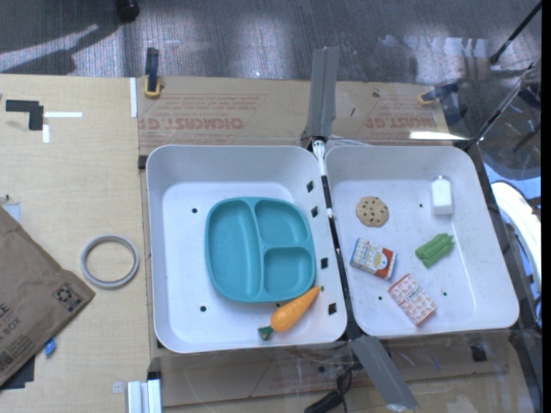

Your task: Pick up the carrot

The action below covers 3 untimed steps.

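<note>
Orange carrot (293,310) lies at the front of the left bin (168,256), touching the near edge of a teal divided plate (258,248). Right bin (482,299) has a cookie (372,211), a green vegetable (434,249) and two small food packets (374,258).

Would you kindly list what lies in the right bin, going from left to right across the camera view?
Small red-and-white carton → cookie is too close to order against it, so leaving it aside → pink patterned packet → green vegetable → white bottle.
</note>
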Motion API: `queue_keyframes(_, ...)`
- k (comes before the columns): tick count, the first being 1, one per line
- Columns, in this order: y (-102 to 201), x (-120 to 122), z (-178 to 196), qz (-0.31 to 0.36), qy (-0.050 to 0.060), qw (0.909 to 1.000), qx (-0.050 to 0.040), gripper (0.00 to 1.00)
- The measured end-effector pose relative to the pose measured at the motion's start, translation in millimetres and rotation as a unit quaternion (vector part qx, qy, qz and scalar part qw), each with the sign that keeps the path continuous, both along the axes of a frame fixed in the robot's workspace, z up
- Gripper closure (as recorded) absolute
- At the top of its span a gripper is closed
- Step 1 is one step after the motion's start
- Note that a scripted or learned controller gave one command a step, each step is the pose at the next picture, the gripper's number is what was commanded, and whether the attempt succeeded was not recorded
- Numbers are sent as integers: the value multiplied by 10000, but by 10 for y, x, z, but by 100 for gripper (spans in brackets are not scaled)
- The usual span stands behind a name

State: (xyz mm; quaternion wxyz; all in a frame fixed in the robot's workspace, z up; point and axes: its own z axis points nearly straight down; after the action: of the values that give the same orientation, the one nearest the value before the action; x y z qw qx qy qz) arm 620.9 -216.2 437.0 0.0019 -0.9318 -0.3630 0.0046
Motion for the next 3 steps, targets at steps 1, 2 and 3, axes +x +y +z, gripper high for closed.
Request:
queue_keyframes(1,920,-85,1,665,1,9978,4,0)
queue_keyframes(2,541,281,-7,-297,-2,9996,-7,0)
queue_keyframes(3,81,-81,0,-788,3,9969,-6,0)
